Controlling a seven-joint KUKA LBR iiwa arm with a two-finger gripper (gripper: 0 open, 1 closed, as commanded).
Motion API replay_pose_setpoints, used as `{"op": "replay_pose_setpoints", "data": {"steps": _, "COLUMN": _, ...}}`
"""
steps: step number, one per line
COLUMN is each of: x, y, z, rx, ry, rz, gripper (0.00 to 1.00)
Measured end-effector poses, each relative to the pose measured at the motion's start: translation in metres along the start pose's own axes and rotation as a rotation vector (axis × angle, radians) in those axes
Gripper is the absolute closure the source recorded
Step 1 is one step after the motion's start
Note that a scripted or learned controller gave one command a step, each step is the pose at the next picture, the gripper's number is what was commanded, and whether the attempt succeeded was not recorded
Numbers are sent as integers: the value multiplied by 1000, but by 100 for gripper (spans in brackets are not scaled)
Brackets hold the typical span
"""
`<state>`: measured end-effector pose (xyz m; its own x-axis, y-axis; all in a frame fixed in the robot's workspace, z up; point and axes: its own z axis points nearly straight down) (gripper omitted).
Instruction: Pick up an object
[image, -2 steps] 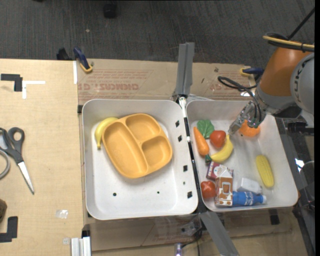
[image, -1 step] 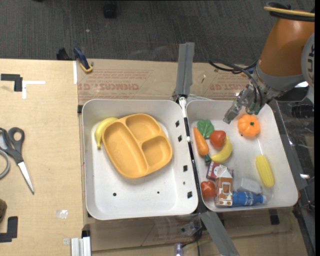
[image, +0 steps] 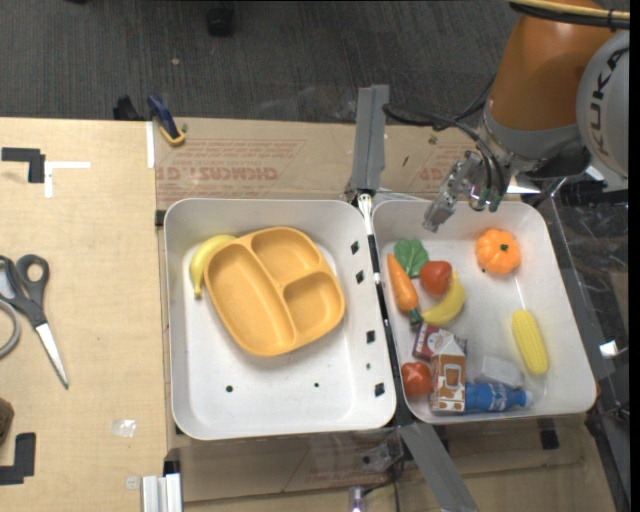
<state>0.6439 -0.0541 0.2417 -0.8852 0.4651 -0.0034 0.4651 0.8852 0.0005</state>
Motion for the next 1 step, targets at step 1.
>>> {"op": "replay_pose_setpoints", "data": {"steps": 1, "x": -1, "y": -56, "z": 149, "rx": -1, "ry": -1, "rz": -89, "gripper": 100}}
